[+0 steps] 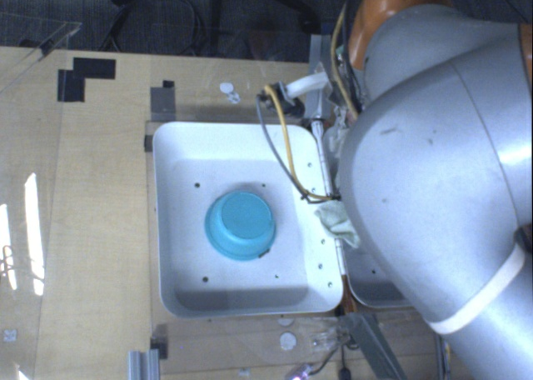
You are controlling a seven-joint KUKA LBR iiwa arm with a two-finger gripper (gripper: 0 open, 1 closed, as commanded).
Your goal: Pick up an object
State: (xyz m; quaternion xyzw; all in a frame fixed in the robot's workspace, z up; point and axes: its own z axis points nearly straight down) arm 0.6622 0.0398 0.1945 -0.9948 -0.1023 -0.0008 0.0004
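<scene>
Blue bowl (241, 225) sits upside down, middle of left bin (179, 203); looks like light, stiff plastic, smooth dome likely slippery; best hold probably across rim edge; arm (441, 187) looms right; claw state impossible to tell.

A light blue round bowl (241, 225) sits upside down, base up, near the middle of the left white bin (183, 287). A pale, crumpled cloth (340, 222) lies draped at that bin's right rim, just under the grey arm (441, 195), apart from the bowl.
</scene>
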